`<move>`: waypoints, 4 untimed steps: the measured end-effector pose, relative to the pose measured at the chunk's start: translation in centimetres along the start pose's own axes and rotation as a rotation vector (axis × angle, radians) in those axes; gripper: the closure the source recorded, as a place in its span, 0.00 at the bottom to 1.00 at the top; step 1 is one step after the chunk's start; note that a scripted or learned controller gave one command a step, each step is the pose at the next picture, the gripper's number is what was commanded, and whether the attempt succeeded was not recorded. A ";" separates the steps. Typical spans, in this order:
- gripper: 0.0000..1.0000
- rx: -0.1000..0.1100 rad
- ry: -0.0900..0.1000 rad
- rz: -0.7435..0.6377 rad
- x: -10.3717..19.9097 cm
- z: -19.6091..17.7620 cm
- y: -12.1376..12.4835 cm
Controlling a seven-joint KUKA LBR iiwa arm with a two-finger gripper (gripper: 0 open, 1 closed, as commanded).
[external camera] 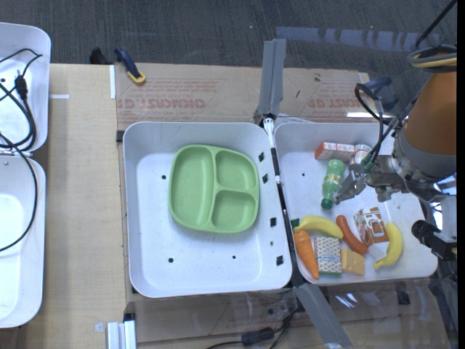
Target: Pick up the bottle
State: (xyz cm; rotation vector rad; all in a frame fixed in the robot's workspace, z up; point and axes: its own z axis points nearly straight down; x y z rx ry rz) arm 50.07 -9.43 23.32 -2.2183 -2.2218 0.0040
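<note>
Left bin: white, holding a pale green tray. Right bin: white, with a clear green bottle, two yellow bananas, an orange carrot, a red sausage and a red-and-white box by its far edge. Arm: orange band over grey.

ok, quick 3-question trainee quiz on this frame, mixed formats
1. True or false: the green bottle lies in the same bin as the green divided plate.
2. Multiple choice: what lies nearest the right bin's near-left corner? A) carrot B) red box C) the banana by the right wall
3. Fill in: the gripper sits just ___ of the bottle in the camera view.

Key: 1 false; 2 A; 3 right
</note>
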 end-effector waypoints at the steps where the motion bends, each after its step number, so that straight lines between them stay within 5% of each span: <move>1: 0.00 0.000 0.000 0.135 -1.9 11.7 4.6; 2: 0.00 -0.001 0.000 0.163 -1.5 14.2 9.1; 3: 1.00 0.000 -0.001 0.167 -1.6 13.4 9.0; 4: 1.00 -0.001 -0.001 0.072 2.7 4.2 8.4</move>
